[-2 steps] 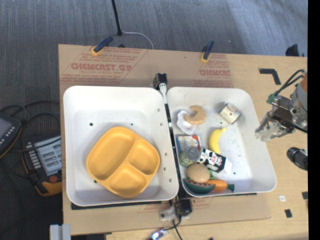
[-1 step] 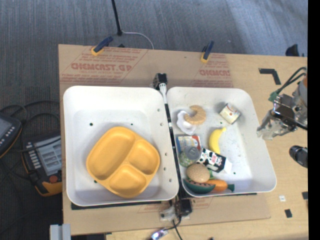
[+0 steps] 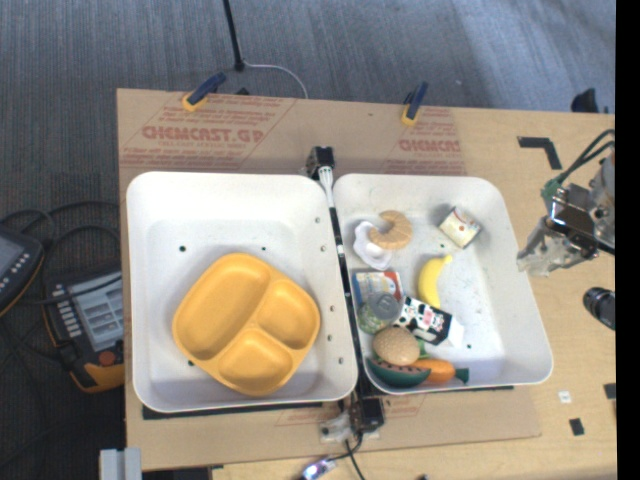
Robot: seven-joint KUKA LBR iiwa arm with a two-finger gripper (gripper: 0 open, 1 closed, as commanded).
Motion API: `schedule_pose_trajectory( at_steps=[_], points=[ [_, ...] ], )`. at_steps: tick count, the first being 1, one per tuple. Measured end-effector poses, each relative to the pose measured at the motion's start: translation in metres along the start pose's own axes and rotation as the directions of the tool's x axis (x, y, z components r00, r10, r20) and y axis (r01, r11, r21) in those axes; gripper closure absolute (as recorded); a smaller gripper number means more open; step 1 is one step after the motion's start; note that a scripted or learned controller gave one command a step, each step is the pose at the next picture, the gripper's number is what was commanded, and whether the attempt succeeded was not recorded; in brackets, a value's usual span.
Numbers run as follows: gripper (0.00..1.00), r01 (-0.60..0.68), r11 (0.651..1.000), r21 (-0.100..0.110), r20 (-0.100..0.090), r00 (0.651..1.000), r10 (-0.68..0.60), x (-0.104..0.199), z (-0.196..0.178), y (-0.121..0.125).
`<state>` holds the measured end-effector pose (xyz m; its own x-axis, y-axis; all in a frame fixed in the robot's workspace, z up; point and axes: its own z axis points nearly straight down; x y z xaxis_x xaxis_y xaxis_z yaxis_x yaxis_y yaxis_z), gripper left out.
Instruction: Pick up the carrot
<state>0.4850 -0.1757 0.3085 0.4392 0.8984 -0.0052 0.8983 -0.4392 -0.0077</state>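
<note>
We find the carrot (image 3: 437, 371) at the near edge of the right bin (image 3: 500, 268), lying flat with its green end toward the bin's near right corner. A burger (image 3: 397, 347) sits against its far side and a dark green bowl-shaped piece (image 3: 392, 374) touches it on the left. Farther back from the carrot lie a black-and-white carton (image 3: 424, 320), a banana (image 3: 431, 280) and a doughnut (image 3: 393, 229). The gripper (image 3: 560, 238) hangs outside the bin, well apart from the carrot; we cannot tell how it is set.

The claw (image 3: 545, 253) is pale translucent plastic under a dark metal block trailing thin green and black cables
</note>
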Motion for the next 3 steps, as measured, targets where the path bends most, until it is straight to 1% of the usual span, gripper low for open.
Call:
schedule_pose_trajectory(
  at_steps=[1, 2, 3],
  points=[
    [1.00, 0.409, 0.913, -0.009, -0.001, 0.913, -0.409, 0.010, 0.050, -0.003],
    [1.00, 0.101, 0.995, -0.006, -0.004, 0.995, -0.101, 0.034, 0.111, -0.018],
    [1.00, -0.295, 0.956, -0.006, -0.005, 0.956, 0.295, 0.010, -0.007, -0.006]
  ],
)
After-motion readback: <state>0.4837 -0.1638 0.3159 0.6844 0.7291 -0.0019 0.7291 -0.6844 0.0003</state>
